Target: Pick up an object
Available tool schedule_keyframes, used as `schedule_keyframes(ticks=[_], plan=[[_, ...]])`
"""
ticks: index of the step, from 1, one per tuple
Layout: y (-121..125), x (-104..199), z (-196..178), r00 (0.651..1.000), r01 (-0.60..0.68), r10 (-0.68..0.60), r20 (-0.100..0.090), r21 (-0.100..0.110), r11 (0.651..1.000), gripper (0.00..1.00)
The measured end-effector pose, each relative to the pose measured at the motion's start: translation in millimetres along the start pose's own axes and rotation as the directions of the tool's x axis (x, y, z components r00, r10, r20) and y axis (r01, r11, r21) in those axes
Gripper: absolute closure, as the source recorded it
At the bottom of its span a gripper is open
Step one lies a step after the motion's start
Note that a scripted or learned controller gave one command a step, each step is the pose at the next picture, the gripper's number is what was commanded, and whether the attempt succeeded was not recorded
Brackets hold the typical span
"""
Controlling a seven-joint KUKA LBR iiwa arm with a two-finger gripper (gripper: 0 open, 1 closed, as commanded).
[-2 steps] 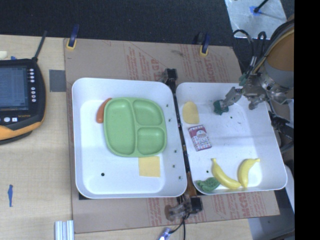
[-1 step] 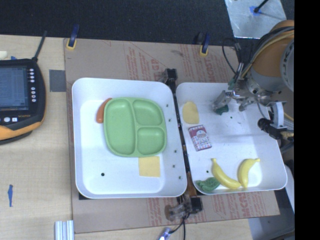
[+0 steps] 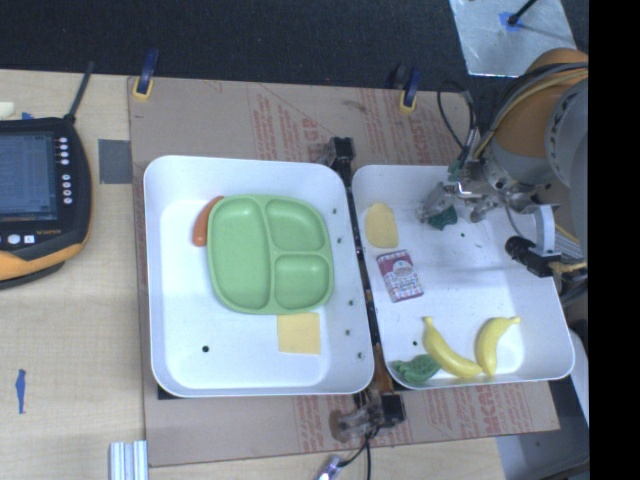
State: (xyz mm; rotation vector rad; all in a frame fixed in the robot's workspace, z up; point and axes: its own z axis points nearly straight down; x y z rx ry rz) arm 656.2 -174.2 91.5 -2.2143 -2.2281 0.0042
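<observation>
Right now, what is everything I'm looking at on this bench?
Shallow white plastic bins: two, side by side, left, right.
Green divided plastic plate: one, left bin, middle.
Orange-red piece: one, partly under the plate's left edge.
Pale yellow square slice: one, left bin, below the plate.
Pale yellow rounded piece: one, right bin, upper left.
Red and white small packet: one, right bin, left-centre.
Yellow bananas: two, right bin's near edge.
Green leafy piece: one, right bin's near left corner.
Orange-edged handheld screen controller: one, on the bench, far left.
Grey robot arm: one, right side.
Claw: one, over right bin's upper area.
</observation>
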Motion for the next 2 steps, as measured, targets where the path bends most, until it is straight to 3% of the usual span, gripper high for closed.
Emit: schedule_keyframes(ticks=[1,2], plan=[[0.7,-0.3,-11.1,1.000,0.003,-0.003,0.001,-0.001,1.000,1.00],[1.0,73.2,-91.0,1.000,-0.002,0.002,-0.003,-0.001,1.000,1.00]])
